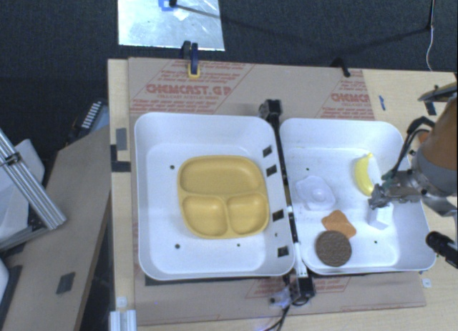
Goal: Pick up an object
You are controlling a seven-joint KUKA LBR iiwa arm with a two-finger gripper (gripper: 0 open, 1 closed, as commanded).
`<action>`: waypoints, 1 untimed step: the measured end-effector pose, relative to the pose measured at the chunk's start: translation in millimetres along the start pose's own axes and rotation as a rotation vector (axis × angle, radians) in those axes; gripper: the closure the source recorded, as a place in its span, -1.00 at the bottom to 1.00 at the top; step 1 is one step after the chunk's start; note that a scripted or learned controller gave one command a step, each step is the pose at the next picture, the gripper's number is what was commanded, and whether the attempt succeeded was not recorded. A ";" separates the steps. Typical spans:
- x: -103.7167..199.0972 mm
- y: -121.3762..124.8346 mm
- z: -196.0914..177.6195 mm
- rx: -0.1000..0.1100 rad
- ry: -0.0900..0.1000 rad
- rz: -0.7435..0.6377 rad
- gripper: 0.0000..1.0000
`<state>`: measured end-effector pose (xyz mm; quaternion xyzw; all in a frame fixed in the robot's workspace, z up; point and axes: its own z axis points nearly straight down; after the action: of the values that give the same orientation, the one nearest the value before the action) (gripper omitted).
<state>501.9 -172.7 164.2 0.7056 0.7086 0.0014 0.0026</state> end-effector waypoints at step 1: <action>6.4 9.9 -57.5 -0.003 -0.001 -0.001 1.00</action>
<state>511.4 -166.1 221.7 0.7052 0.7090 0.0022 0.0039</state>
